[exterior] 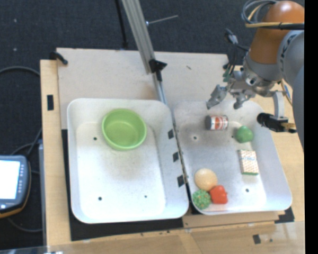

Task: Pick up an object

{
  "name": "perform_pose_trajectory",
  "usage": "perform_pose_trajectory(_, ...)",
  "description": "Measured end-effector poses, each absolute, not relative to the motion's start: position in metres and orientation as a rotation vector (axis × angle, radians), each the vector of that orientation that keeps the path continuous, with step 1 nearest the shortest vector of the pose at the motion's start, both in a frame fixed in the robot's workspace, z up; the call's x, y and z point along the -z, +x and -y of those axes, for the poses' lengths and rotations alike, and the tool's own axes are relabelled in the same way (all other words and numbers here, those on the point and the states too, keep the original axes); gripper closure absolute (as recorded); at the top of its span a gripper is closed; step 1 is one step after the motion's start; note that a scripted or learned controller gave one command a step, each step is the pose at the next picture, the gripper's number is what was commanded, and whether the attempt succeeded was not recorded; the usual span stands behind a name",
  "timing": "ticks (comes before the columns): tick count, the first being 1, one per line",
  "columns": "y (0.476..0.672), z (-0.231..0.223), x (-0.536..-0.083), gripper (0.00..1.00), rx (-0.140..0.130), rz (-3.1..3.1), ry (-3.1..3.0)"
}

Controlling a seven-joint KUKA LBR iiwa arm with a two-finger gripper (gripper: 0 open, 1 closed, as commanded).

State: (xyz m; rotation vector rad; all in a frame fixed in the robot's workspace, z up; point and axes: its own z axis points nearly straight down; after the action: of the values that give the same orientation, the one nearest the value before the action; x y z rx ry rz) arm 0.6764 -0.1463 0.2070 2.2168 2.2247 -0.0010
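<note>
End effector (229, 97) hovered spread wide and empty just above the can (218, 123) lying in the right bin (270, 194) — a round can, likely to roll away from closing fingers.

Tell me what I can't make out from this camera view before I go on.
- Hand: too small and blurred to tell its grip, or how high it sits above the can.
- Can's label: too small to read.
- Box: print too small.
- Arm: cut off at the right edge.
</note>
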Motion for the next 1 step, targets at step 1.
perform_pose_trajectory(1,0.6762,0.1468,-0.2071,0.00,0.003,-2.225,2.216)
